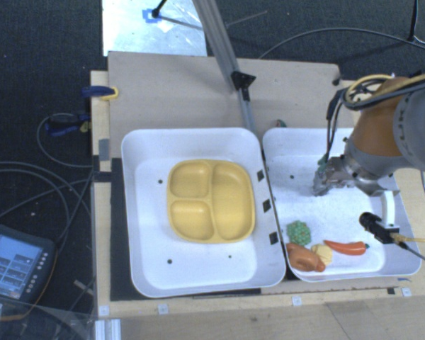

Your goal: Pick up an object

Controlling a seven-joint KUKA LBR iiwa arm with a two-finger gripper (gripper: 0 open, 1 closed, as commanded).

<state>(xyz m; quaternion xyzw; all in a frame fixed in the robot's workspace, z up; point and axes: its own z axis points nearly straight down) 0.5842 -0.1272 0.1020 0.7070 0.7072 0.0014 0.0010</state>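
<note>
The right bin point(297, 154) holds toy food along its near edge: a green broccoli piece point(298, 231), a brown-orange sausage-like piece point(304, 258), a small pale yellow piece point(323, 253) and a red-orange chili or carrot point(346, 247). My gripper point(324, 183) hangs over the middle of the right bin, above and behind the food, pointing down at the bin floor. Nothing shows between its tips.
The left bin point(142, 190) carries a yellow divided plate point(211, 200) in its middle. A grey camera pole point(219, 34) slants across the back of the bench. Clamps point(99, 91) sit at the bench's left edge, and a teach pendant point(10, 257) lies on the floor.
</note>
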